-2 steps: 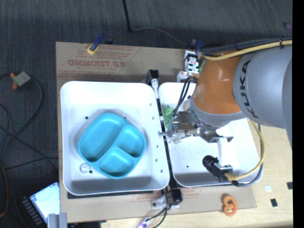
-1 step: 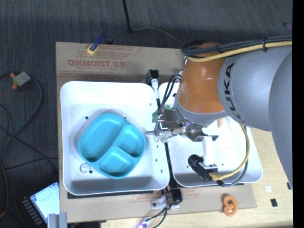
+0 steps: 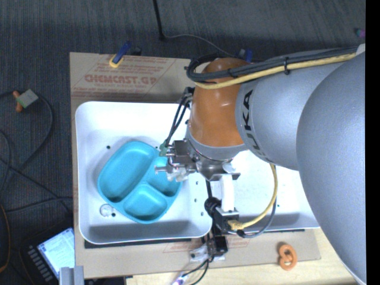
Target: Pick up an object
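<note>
Blue divided dish (image 3: 133,180): one, left bin (image 3: 89,159); gripper (image 3: 172,166) above.

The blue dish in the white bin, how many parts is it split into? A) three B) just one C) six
A: the blue dish in the left white bin shows one big section and two smaller ones, divided by raised ridges.
</note>
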You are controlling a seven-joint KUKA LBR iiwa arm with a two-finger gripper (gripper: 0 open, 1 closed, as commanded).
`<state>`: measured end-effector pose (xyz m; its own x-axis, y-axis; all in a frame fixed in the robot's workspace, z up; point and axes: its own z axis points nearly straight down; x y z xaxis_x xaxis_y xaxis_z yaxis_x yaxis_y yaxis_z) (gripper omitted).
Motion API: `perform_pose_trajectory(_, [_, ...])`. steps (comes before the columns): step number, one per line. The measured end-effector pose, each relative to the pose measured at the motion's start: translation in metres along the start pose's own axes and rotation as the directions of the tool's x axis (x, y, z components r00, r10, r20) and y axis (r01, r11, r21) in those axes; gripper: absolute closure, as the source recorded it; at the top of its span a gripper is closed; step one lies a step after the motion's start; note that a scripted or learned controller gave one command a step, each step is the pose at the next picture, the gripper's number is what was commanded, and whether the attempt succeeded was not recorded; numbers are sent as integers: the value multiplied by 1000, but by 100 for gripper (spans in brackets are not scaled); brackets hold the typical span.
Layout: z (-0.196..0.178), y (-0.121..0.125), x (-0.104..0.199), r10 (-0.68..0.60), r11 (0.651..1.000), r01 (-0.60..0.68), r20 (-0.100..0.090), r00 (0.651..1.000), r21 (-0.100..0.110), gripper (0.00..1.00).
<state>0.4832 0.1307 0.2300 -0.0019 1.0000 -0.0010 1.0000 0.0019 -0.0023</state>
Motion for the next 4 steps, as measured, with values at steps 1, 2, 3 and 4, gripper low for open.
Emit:
perform_pose_trajectory(1, [0, 0, 0, 1, 1000, -1, 0, 1000, 0, 0])
perform_pose_trajectory(2, [126, 6, 23, -4, 1000, 3, -8, 1000, -19, 0])
perform_pose_trajectory(3, [119, 3, 20, 0, 1000, 0, -3, 1000, -7, 100])
perform_pose_trajectory(4, [14, 1, 85, 0, 1000, 0, -1, 1000, -2, 100])
